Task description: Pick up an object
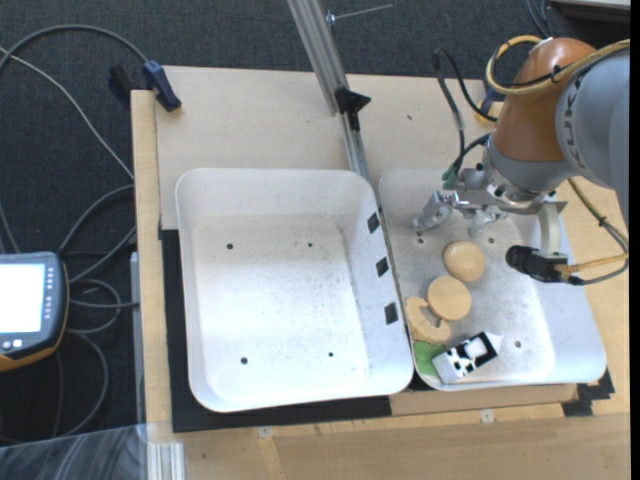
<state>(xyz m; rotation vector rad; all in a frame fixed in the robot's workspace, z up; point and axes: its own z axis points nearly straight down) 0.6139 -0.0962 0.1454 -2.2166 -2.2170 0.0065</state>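
Camera view | fingers [452, 215] spread wide, holding nothing | above tan disc [464, 261] | right bin [570, 318]

A pale wooden bench [250, 118] stands on dark grey carpet [150, 13]. A blue-handled clamp [160, 83] grips its far left corner. A slanted aluminium rail [315, 43] crosses the bench top. A handheld orange-edged control pendant with a lit screen [25, 303] lies at left, among grey cables [70, 98].

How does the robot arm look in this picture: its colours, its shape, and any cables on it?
The arm is thick, rounded and grey, with a glossy orange band above the wrist. Yellow and black cables loop around the band and hang beside it. The gripper is small, of grey metal, with a green spot near its base.
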